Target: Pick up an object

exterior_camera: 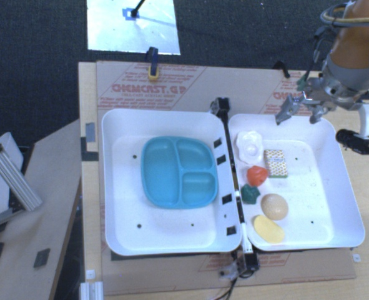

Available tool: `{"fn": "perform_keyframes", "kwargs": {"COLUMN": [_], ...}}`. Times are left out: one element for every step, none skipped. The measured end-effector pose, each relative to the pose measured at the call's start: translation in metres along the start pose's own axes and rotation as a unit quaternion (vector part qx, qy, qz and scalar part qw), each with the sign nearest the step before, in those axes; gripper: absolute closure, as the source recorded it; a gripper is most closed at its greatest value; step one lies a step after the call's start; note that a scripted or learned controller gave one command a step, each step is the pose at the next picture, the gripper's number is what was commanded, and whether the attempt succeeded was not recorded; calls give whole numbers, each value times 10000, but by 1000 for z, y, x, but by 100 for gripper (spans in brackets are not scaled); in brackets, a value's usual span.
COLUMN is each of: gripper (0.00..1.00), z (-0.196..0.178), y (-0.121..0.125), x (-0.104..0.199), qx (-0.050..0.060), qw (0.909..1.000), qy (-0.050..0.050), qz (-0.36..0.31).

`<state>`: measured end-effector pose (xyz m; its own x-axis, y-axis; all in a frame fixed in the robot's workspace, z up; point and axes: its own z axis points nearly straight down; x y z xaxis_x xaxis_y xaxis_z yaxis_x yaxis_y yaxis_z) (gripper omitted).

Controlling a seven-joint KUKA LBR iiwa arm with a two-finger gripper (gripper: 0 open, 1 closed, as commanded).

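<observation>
My gripper [300, 112] hangs above the far rim of the right bin [334, 186], fingers spread apart with nothing between them. Inside that bin, along its left side, lie a white object [250, 145], a small yellowish box [276, 163], a red-orange piece [256, 175], a dark green piece [250, 194], a tan egg-shaped object [274, 206] and a yellow object [268, 229]. All of them sit well below and to the left of the gripper.
The left bin [118, 186] holds a blue divided plate [178, 172]. A black divider [229, 167] runs between the bins. A yellow clamp [153, 67] sits at the back of the cardboard, and a grey metal sheet [133, 17] lies beyond it.
</observation>
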<state>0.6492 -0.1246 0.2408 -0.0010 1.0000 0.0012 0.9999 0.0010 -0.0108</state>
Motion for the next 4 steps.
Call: {"fn": "perform_keyframes", "kwargs": {"gripper": [0, 0, 0, 0], "z": [-8, 55, 98, 150], "y": [2, 4, 0, 0], "x": [0, 0, 4, 4], "qx": [-62, -40, -44, -40], "qw": [10000, 10000, 10000, 10000], "qy": [-7, -6, -5, -5], "qz": [-10, -4, 0, 2]}}
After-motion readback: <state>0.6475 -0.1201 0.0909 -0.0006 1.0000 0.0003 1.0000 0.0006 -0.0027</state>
